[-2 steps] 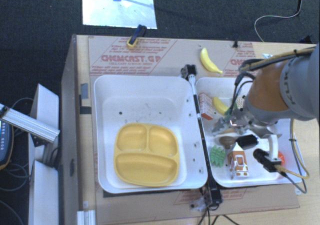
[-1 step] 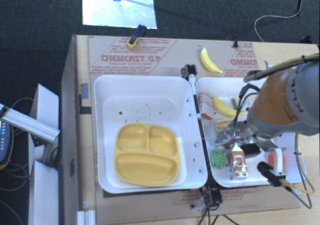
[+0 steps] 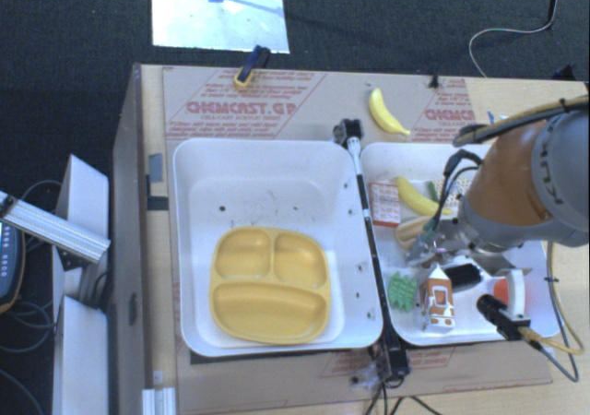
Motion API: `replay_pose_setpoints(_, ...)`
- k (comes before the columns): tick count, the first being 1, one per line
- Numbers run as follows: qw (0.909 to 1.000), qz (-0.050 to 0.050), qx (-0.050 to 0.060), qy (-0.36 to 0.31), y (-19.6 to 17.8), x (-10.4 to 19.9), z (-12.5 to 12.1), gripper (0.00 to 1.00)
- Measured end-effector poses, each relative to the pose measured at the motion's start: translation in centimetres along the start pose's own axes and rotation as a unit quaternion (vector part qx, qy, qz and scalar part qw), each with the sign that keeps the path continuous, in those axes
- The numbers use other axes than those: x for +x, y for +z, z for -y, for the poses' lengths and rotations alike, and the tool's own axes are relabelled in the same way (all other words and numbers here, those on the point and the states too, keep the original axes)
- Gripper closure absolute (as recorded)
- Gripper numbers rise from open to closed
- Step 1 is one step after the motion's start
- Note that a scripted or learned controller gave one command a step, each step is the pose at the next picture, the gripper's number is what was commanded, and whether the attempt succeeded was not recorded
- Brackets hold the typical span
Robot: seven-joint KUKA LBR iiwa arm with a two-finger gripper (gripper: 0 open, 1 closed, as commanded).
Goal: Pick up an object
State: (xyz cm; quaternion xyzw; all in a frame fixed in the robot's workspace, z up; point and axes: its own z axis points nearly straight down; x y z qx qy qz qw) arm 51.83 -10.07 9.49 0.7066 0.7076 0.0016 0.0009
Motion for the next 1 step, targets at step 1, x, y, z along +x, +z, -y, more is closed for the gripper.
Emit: replay_pose_setpoints(1,1.0,0.0,0.0,-0.001,-10.17,5.61,-2.53,1.0)
